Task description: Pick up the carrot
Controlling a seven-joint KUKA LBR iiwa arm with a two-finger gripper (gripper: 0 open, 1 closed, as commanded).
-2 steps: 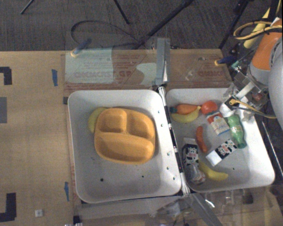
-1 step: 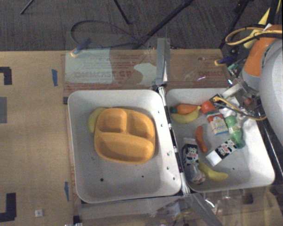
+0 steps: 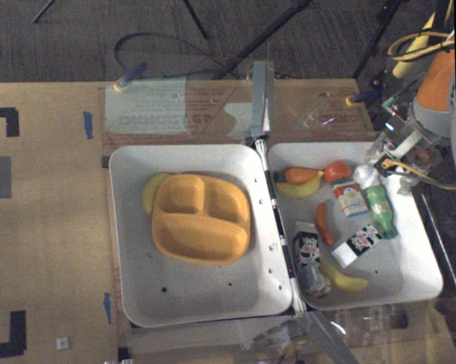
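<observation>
The slim orange plastic carrot (image 3: pixel 302 174) lies at the right white bin's (image 3: pixel 426 282) upper left, atop a yellow banana (image 3: pixel 301 188); the gripper (image 3: pixel 387 153) hovers at upper right, presumably before approach.

Dark floor (image 3: pixel 81 26), perhaps carpet; black stand legs (image 3: pixel 282 22).

Grey arm (image 3: pixel 433 118) (orange band, apparently cabled)

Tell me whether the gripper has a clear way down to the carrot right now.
Probably yes. The carrot lies uncovered at the right bin's back, though a banana touches its near side and may crowd the gripper.
</observation>
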